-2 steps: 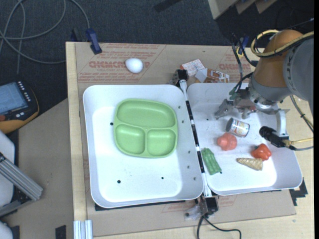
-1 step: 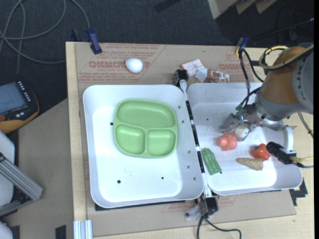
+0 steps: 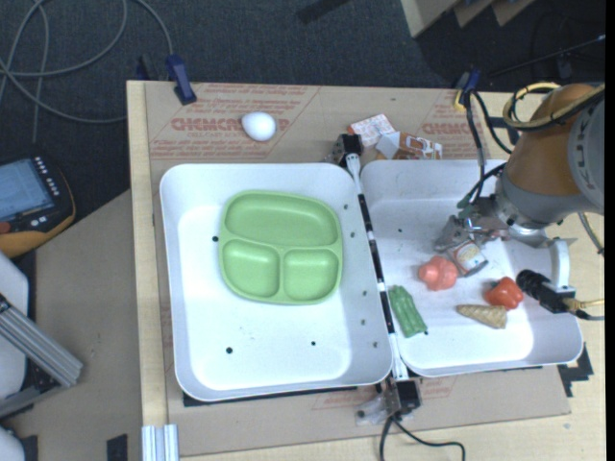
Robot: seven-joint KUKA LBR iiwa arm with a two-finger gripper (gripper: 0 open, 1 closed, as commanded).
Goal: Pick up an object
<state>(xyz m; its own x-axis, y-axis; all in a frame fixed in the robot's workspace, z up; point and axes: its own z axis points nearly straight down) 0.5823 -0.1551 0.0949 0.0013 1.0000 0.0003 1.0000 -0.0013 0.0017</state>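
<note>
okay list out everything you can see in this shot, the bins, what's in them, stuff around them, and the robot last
bins: 2, white, side by side on the bench
divided plate: 1, light green, three compartments, in the left bin
round toy: 1, pinkish red, right bin, near its middle
green piece: 1, green, flat, right bin by the dividing edge
red toy: 1, red with orange, right bin, toward its right side
tan piece: 1, tan, cone-like, right bin, just below the red toy
ball: 1, white, on the bench above the left bin
clamps: 2, blue, at the bench's far edge
handheld screen: 1, orange-edged, left of the bench
arm: 1, grey with orange band, reaching from the right
pincer: 1, metallic, low over the right bin, above the round toy
</note>
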